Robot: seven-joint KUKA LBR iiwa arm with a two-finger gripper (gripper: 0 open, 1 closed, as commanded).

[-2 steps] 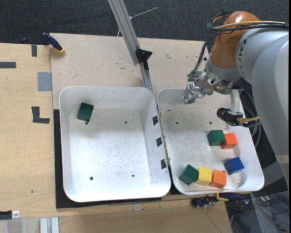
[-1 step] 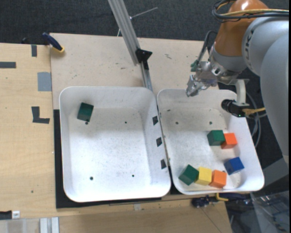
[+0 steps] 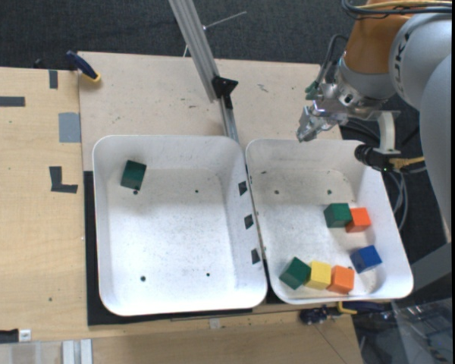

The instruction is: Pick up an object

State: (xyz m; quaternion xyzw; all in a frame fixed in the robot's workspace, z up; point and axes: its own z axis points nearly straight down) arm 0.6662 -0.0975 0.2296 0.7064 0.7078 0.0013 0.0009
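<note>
My gripper (image 3: pixel 309 130) hangs above the far rim of the right bin (image 3: pixel 303 146), well clear of the blocks. Near the right wall of that bin lie a green block (image 3: pixel 337 215) and an orange block (image 3: pixel 358 219), touching. A blue block (image 3: pixel 365 258) sits below them. Along the near rim a green block (image 3: pixel 294 272), a yellow block (image 3: pixel 319 274) and an orange block (image 3: pixel 341 279) form a row. One dark green block (image 3: pixel 133 174) lies in the far left corner of the left bin (image 3: pixel 106 226).
A slanted metal bar (image 3: pixel 201 44) runs down from the top to the divide between the bins. A blue and yellow clamp (image 3: pixel 83 65) lies at the bench's far left. Black cables (image 3: pixel 385 158) hang by the right bin's far right corner.
</note>
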